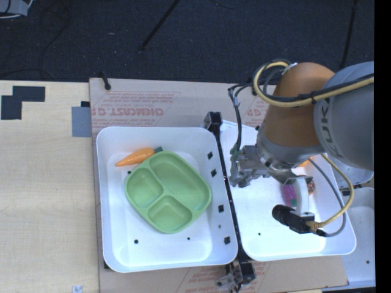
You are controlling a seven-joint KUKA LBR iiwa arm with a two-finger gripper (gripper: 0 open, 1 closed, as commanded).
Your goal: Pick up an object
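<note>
My gripper (239, 177) hangs low over the left part of the right bin (269, 249), close to the wall between the two bins. No object shows at its tip. A small magenta object (288, 193) lies in the right bin to the gripper's right, partly hidden by the wrist hardware. Beside it a bit of an orange-brown thing (311, 186) peeks out. In the left bin (116, 249) a green divided plate (168, 191) lies in the middle, with an orange carrot (135, 157) touching its upper left rim.
The arm's orange and grey body (305, 115) covers the back of the right bin. A black divider rail (221, 182) runs between the bins. Both bins sit on a cardboard sheet (146, 105) on the wooden bench.
</note>
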